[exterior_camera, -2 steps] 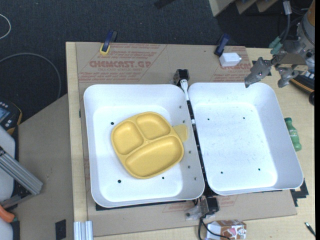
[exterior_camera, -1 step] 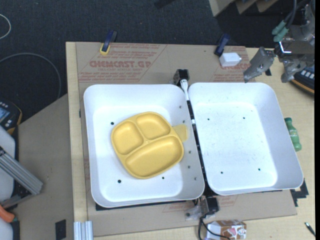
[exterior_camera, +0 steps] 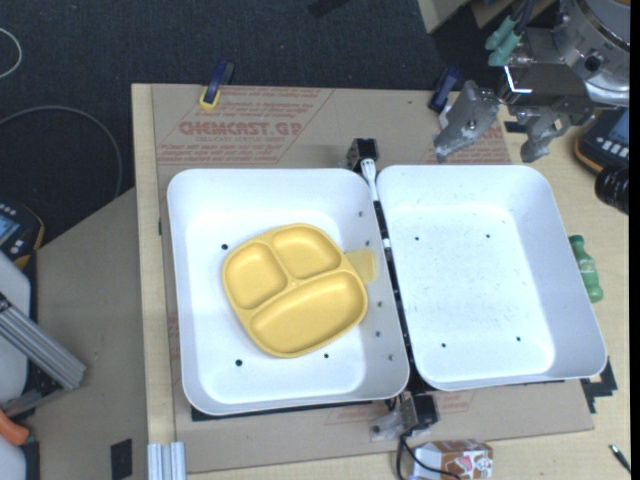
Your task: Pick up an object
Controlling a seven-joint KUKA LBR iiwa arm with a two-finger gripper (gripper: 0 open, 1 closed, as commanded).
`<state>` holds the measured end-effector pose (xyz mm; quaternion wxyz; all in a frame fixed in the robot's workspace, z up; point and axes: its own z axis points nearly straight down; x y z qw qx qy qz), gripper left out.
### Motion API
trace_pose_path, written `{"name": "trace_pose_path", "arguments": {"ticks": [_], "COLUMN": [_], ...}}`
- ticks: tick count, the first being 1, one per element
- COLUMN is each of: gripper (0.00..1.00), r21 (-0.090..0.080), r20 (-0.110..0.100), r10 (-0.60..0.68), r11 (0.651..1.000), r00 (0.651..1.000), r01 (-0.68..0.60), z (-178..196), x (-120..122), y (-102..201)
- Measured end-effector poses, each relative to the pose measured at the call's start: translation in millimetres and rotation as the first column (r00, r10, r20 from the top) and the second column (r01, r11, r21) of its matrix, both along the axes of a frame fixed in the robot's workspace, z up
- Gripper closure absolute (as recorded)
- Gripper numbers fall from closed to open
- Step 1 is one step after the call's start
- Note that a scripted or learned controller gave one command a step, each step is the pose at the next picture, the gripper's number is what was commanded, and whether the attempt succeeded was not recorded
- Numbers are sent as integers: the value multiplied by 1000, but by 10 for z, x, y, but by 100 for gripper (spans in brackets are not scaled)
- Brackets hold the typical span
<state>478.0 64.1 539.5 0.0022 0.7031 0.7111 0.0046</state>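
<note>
Open gripper (exterior_camera: 495,133) up past the right bin (exterior_camera: 560,268), holding nothing. Yellow plate (exterior_camera: 293,288) in left bin (exterior_camera: 190,268)

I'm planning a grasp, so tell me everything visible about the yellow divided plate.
The yellow divided plate looks like matte plastic, rounded, with three compartments: two small ones at the far side, one large one nearer the camera. A small tab sticks out on its right edge. It lies flat, upright and slightly rotated on the floor of the left bin.

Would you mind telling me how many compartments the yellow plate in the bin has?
3. The yellow plate in the left bin has two smaller compartments on its far side and one larger compartment on its near side.
</note>
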Motion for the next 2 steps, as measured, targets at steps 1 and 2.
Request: {"name": "trace_pose_path", "arguments": {"ticks": [1,2], "gripper": [100,100], "r21": [-3,-6], "r20": [-3,-21], "r10": [-10,-11], "r11": [1000,1000], "r00": [1000,1000], "r01": [10,11], "z": [70,-938], "x": [21,5], "y": [-50,77]}}
